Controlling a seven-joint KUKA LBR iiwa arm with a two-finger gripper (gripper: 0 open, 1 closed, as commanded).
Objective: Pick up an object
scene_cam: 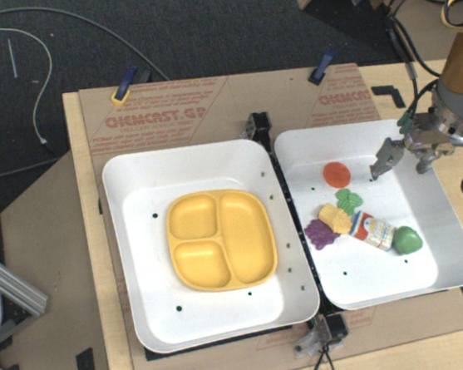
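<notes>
Orange ball [337, 174] lies left of open-fingered pincer [403, 160].

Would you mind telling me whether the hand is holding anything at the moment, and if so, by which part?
Nothing is held. The hand hangs open over the right bin, with only air between its fingers; the nearest item, the orange ball, lies apart.

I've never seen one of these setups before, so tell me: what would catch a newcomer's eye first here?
Probably the big yellow divided plate, alone in the middle of the left bin. Next, the cluster of small bright toy foods in the right bin: an orange-red round piece, green, yellow and purple pieces, and a green ball. The gripper hovers open at that bin's upper right.
</notes>
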